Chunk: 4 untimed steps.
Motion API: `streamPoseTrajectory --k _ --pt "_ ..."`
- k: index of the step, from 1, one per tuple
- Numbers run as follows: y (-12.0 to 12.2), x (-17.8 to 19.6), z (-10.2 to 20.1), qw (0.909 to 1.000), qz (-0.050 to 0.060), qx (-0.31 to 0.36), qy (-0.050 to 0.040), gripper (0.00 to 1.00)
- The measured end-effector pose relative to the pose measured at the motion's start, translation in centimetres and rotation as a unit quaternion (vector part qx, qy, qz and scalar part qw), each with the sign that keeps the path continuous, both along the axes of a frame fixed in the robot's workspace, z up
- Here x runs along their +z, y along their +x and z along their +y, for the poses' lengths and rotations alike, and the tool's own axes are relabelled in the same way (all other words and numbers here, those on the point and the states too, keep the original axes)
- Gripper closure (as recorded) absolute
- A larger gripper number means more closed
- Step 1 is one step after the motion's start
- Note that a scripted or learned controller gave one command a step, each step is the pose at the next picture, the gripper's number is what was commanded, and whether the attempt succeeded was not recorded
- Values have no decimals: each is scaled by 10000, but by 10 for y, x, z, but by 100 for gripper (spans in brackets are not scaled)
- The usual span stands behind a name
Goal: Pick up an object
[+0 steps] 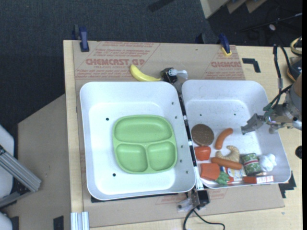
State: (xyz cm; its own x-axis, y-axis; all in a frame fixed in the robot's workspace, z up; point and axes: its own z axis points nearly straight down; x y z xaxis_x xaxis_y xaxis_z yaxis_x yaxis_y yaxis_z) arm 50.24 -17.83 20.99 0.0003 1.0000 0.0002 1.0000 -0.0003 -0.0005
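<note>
Now hovering over the right bin (225,87), gripper (253,124) low at its right side, arm cut off by the edge; finger spread impossible to tell. Toys heaped below: sausage (223,138), brown disc (202,134), can (250,163). Green tray (144,143) left.

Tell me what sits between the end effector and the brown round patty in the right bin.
Nothing visible blocks it. The end effector hovers over bare white floor of the right bin; the curved sausage lies just below the straight line to the patty.
</note>
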Motion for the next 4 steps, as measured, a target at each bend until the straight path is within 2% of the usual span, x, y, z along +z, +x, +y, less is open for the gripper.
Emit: streamPoseTrajectory --k 1,2,3,4 --pt "45 -103 51 10000 22 30 18 0" --pt "32 -123 53 10000 -25 -5 1 0" --pt "94 -51 18 10000 -39 11 -19 0" --pt "45 -78 46 10000 15 -5 8 0"
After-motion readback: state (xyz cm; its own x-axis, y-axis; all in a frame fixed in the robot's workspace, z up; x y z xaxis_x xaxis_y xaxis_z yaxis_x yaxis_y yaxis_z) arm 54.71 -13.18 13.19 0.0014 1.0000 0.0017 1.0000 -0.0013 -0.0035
